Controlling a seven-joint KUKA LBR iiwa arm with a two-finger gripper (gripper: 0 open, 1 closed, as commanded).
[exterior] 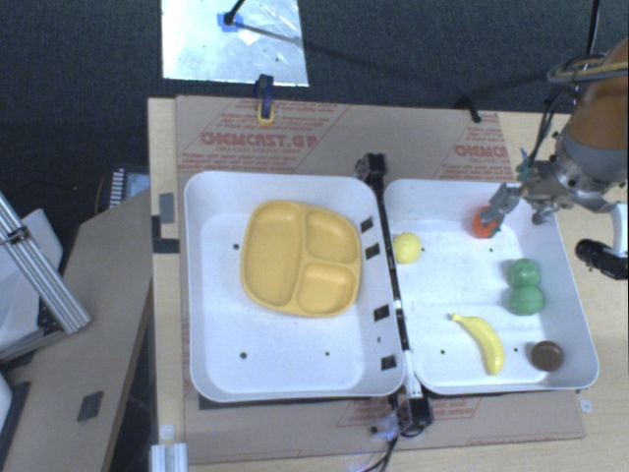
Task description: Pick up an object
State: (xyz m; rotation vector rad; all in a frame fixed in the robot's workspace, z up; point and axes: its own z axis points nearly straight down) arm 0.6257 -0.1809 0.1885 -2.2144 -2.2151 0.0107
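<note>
The arm reaches in over the right bin (580,362). Its jaws (496,214) are low at the far edge, right by a small orange ball (482,227). I cannot tell if the jaws are open or if they hold it. This looks like the grab step. Next, the jaws need to close on the ball and lift. A lemon (407,248), banana (482,341) and green pear (525,285) lie apart.

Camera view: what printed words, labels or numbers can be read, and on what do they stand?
"CHEMCAST G P", red, partly blurred: on the brown paper-faced sheet under the two white bins, far left.
Red print, far right of the sheet: too blurred.
Red print along the near edge: too blurred.
</note>
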